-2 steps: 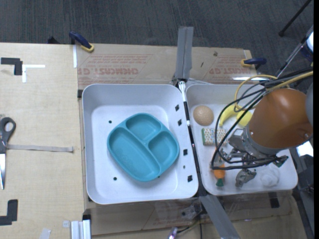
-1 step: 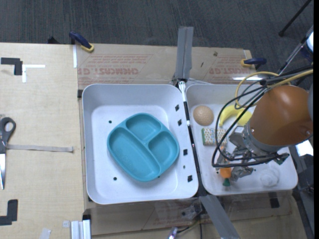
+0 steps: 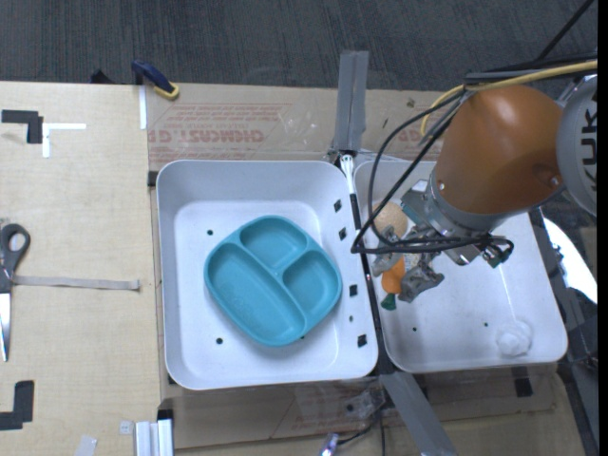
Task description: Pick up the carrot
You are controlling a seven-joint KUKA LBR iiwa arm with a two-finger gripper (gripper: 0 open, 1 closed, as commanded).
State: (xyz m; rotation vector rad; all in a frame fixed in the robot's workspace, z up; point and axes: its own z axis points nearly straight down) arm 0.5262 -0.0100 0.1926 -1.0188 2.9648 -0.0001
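Note:
The carrot point(image 3: 391, 279) is a small orange piece with a green end, lying at the left side of the right bin point(image 3: 475, 350), close to the wall between the bins. My gripper point(image 3: 419, 279) hangs low right beside it, on its right, and partly covers it. The grey arm with its big orange band point(image 3: 499, 150) reaches in from the right and hides much of the right bin's back half.
A blue divided plate point(image 3: 274, 279) lies in the left bin point(image 3: 180, 207). A tan rounded object point(image 3: 389, 219) sits just behind the carrot. A small white object point(image 3: 514, 340) rests at the right bin's front right. Black cables loop around the wrist. Scissors point(image 3: 9, 255) lie at the bench's far left.

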